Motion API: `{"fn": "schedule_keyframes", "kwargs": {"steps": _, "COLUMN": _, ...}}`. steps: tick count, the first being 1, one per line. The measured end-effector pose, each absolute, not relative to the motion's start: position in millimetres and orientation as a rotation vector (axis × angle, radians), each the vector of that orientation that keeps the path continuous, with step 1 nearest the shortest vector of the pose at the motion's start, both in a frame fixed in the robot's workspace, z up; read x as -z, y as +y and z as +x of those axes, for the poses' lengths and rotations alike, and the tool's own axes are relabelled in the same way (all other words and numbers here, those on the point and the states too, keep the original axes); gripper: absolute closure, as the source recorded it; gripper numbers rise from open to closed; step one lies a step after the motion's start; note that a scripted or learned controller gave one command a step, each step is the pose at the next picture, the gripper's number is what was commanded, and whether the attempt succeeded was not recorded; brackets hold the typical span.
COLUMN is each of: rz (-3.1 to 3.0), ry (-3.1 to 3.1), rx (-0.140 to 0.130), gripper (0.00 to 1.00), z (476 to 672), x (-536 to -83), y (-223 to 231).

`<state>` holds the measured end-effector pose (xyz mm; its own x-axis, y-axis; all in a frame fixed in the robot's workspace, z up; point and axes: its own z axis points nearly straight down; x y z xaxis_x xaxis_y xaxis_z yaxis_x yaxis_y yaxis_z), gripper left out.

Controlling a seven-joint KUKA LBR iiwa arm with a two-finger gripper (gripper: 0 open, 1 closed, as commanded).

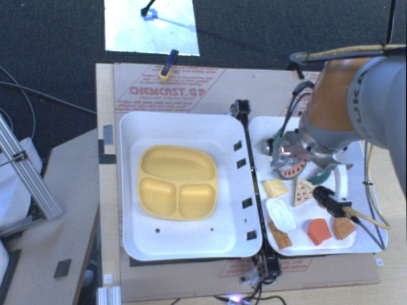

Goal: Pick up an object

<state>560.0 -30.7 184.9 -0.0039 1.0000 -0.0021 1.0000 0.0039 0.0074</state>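
Surface [76,170] carried two bins | I saw gripper [287,159] low over right bin's [362,250] toy food | couldn't tell its grip state

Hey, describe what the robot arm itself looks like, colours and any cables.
The arm is a thick rounded grey body with a broad orange band above the wrist. Its metallic tool sits low over the right bin. Thin dark cables run alongside the wrist.
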Motion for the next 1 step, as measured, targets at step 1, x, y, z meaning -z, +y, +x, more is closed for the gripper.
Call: {"fn": "schedule_keyframes", "kwargs": {"steps": 1, "rz": 2.21, "ry": 2.226, "rx": -0.01, "gripper": 1.0, "z": 576.0, "x": -240.2, "y": -4.0}}
